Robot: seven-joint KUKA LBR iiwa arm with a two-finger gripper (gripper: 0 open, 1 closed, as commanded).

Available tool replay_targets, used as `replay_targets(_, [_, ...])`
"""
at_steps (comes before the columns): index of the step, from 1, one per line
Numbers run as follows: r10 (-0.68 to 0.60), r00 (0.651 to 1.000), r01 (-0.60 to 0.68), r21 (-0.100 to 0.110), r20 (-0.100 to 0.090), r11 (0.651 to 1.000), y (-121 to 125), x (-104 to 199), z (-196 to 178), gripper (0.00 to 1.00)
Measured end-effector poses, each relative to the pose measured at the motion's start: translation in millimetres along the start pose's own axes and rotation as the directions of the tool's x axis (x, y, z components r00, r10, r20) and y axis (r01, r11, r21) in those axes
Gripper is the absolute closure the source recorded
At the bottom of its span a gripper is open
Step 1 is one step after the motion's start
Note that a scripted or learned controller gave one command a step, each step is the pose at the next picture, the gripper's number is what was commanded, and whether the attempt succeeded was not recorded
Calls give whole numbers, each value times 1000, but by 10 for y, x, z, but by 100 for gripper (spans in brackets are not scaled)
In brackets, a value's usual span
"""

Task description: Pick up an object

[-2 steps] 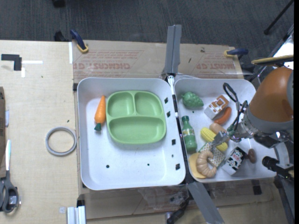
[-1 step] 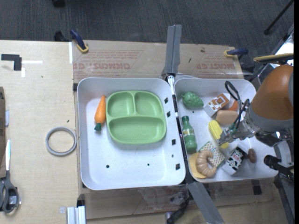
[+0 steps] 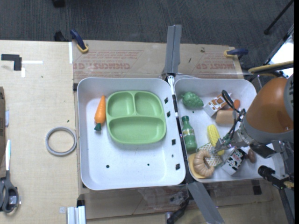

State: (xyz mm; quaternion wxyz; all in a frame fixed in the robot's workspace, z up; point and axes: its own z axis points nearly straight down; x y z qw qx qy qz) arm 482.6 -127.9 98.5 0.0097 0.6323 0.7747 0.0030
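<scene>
You are risking a snag: the pincer (image 3: 223, 149), its state impossible to tell, is hovering just beside the corn cob (image 3: 213, 134), crowding the donut (image 3: 204, 162).

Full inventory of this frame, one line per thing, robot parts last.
divided plate: 1, green, left bin
toy carrot: 1, orange, left bin, left of the plate
toy broccoli: 1, green, right bin, top
toy bottle: 1, green, right bin, left side
toy corn: 1, yellow, right bin, middle
toy donut: 1, tan, right bin, bottom left
bins: 2, white, side by side
tape ring: 1, grey, bench left of bins
scissors: 1, grey, bench's left edge
clamps: 2, blue and yellow, behind bins
arm: 1, grey and orange, right
gripper: 1, dark, low over right bin
</scene>
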Motion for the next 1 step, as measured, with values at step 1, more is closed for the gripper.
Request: replay_targets(1, [-57,998,57,17,-11,998,612,1182,-1093,100])
